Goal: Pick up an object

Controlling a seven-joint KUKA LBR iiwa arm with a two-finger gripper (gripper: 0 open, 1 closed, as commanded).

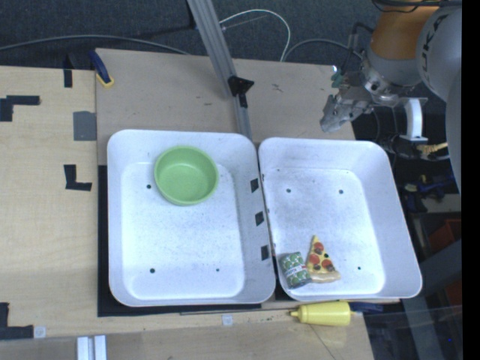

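1. The left bin (pixel 127 223) holds a green bowl (pixel 186 175) in its far left corner, upright.
2. A grey metal pole (pixel 217 47) slants down from the top and meets the seam between the two bins.
3. The right bin (pixel 375 201) has two small things near its front edge: a green patterned packet (pixel 293 268) and, touching its right side, a toy pizza slice (pixel 322 261).
4. A yellow bottle (pixel 324 314) lies on its side on the bench, just in front of the right bin.
5. The gripper (pixel 336 115) hangs beyond the right bin's far edge, well apart from the objects; I cannot tell how it stands.
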